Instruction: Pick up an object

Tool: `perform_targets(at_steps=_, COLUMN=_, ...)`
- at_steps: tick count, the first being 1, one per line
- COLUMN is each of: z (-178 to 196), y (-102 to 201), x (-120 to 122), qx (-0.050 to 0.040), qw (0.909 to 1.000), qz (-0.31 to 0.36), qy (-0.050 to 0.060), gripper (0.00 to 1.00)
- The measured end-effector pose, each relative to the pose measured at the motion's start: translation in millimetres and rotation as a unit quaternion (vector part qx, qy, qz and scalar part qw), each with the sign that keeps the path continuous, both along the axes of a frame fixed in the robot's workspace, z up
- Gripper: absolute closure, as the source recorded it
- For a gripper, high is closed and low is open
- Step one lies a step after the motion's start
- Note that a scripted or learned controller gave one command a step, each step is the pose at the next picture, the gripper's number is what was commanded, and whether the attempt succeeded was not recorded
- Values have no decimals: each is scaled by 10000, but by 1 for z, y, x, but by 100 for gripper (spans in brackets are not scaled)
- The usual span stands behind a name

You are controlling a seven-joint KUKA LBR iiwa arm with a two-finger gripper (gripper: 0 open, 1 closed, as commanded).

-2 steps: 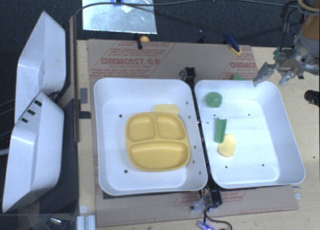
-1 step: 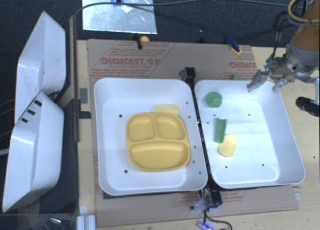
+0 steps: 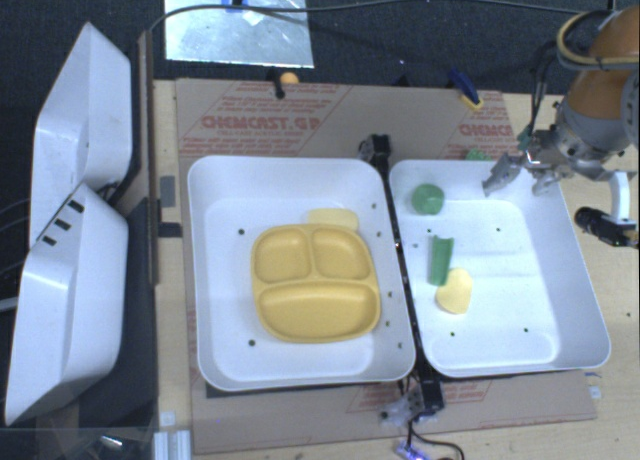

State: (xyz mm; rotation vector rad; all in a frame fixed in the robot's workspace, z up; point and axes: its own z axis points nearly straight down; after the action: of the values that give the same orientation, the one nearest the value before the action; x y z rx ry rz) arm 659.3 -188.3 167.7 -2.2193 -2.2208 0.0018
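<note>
In the right bin (image 3: 545, 338) lie a round green piece (image 3: 428, 199), a green rectangular block (image 3: 440, 260) and a pale yellow lump (image 3: 455, 291) just below the block. My gripper (image 3: 521, 174) hangs over the bin's far right corner, its two fingers spread apart with nothing between them. It stands well to the right of the round green piece and above the other two.
The left bin (image 3: 225, 348) holds a yellow divided tray (image 3: 315, 282) with a pale yellow piece (image 3: 333, 218) behind it. White housings (image 3: 70, 248) stand at the far left. A metal sheet (image 3: 238, 6) lies beyond the bench.
</note>
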Motion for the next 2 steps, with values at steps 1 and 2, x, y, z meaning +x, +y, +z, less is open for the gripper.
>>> perform_targets(at_steps=1, z=-55, y=-3, x=-10, qx=1, qw=10000, qz=-4, qy=3, gripper=0)
perform_targets(at_steps=2, z=-41, y=-3, x=-8, qx=-7, qw=10000, qz=2, qy=-27, gripper=100)
